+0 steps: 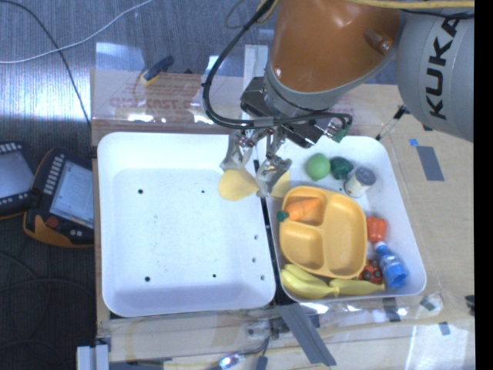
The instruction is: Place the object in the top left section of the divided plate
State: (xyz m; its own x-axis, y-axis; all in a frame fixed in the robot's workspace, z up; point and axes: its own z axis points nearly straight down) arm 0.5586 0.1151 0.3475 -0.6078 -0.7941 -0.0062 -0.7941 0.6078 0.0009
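Hanging over the seam between the two white bins, the end effector (254, 168) points down from the grey and orange arm (331, 37), which reaches in from the right. Its two metal fingers (233, 154) stand slightly apart, and a pale yellow object (237, 184) sits right at their tips, over the upper right corner of the left bin (185, 222). Whether that yellow piece is truly pinched between the fingers or merely lies beneath them cannot be told from this slanted view, since the tips overlap it. A second pale yellow patch shows just right of the fingers, at the bin edge.

Within the right bin (400, 206) lies the yellow divided plate (323, 233), tilted a little, with three sections. An orange carrot-like toy (302, 208) with a green end rests in its upper left section; the other two sections are bare. Beyond the plate, near the far wall of the bin, sit a light green ball (316, 166), a dark green item (340, 166) and a small white jar with a grey lid (359, 179). Just right of the plate are an orange piece (375, 228) and a blue bottle (390, 266). A yellow banana (320, 284) lies along the near edge of the plate.

Left of the bins, a teach pendant (62, 199) rests beside the tabletop (439, 168).
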